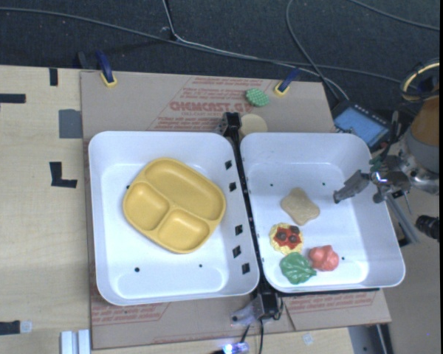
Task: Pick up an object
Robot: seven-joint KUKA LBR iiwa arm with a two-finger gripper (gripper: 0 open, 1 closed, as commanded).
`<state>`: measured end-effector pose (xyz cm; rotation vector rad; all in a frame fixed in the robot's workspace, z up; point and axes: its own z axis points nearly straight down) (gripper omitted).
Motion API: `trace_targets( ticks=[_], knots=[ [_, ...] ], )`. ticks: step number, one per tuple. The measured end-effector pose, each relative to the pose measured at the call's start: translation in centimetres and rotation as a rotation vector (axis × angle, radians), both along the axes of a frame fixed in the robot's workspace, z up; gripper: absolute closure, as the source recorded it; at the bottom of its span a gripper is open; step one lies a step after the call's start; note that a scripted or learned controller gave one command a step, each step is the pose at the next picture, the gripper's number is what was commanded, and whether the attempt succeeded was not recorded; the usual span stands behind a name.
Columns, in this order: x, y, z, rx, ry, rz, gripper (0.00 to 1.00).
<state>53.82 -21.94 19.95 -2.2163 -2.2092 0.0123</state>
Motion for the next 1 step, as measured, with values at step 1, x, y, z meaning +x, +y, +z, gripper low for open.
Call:
trace_targets(
  ticks=[1],
  knots=[
    [0.32, 0.04, 0.76, -0.003, -0.013, 0.004, 0.00]
  ],
)
